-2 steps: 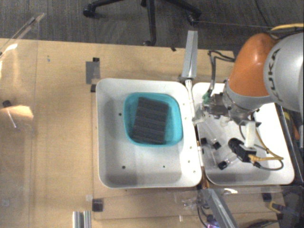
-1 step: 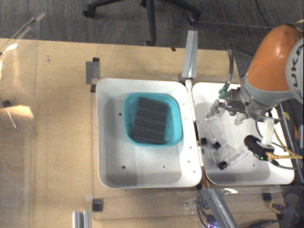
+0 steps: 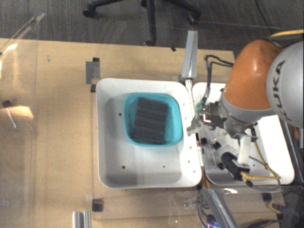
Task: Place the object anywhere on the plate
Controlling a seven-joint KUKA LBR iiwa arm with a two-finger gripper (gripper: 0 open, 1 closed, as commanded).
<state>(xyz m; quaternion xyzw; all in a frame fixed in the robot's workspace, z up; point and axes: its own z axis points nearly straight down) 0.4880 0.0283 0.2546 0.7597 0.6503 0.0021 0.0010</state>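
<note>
place: you are in a robot lab | signs: wooden bench, big robot arm, office chair legs, grey carpet

Dark grey carpet, black office chair base, light wooden bench

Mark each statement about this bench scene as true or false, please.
1. The dark ridged object lies on the teal plate. True.
2. The plate sits in the right bin. False: it sits in the left bin.
3. The arm is above the right bin. True.
4. The dark object is round. False: it is rectangular.
5. The plate is red. False: it is teal.
</note>
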